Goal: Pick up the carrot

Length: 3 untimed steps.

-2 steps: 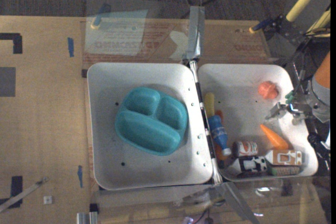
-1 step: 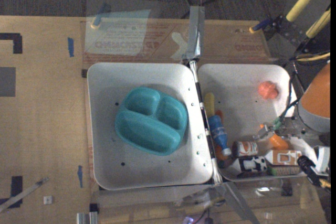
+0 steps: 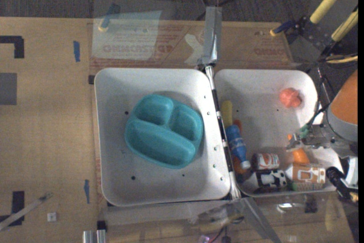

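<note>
Camera view showed the carrot (image 3: 300, 156) low in the right bin (image 3: 256, 88), crowded by a can (image 3: 265, 160) and a carton (image 3: 307, 174); whether the jaws (image 3: 307, 135) just above were apart could not be told.

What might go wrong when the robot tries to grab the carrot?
1. The carrot lies in a crowded corner of the right bin, touching or nearly touching the carton and near the can. The gripper may bump those or grab one by mistake.
2. The carrot is small and partly hidden under the gripper, so it may slip out or be missed.
3. It sits close to the bin's wall, so the gripper might catch the rim.
</note>
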### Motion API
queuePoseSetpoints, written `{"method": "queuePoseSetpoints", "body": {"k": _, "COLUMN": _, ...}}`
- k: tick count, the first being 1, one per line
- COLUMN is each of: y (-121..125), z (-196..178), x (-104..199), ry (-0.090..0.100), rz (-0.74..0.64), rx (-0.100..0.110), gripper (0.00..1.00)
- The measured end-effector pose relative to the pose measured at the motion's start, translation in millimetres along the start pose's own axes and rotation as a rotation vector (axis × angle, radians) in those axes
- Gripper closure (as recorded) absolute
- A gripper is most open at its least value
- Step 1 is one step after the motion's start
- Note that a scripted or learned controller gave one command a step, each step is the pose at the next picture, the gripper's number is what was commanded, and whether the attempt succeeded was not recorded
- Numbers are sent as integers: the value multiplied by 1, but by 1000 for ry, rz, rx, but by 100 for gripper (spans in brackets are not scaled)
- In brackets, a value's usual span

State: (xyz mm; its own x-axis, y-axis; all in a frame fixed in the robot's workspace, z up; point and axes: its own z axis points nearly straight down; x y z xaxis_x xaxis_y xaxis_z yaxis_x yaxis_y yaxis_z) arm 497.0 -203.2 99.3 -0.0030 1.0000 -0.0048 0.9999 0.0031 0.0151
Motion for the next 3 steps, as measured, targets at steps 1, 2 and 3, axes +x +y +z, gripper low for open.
{"method": "queuePoseSetpoints", "body": {"k": 1, "y": 0, "z": 0, "x": 0, "ry": 0, "rz": 0, "rx": 1, "gripper": 0}}
{"method": "queuePoseSetpoints", "body": {"k": 2, "y": 0, "z": -10, "x": -3, "ry": -2, "rz": 5, "rx": -3, "gripper": 100}}
{"method": "queuePoseSetpoints", "body": {"k": 3, "y": -15, "z": -95, "x": 36, "ry": 5, "rz": -50, "rx": 14, "gripper": 100}}
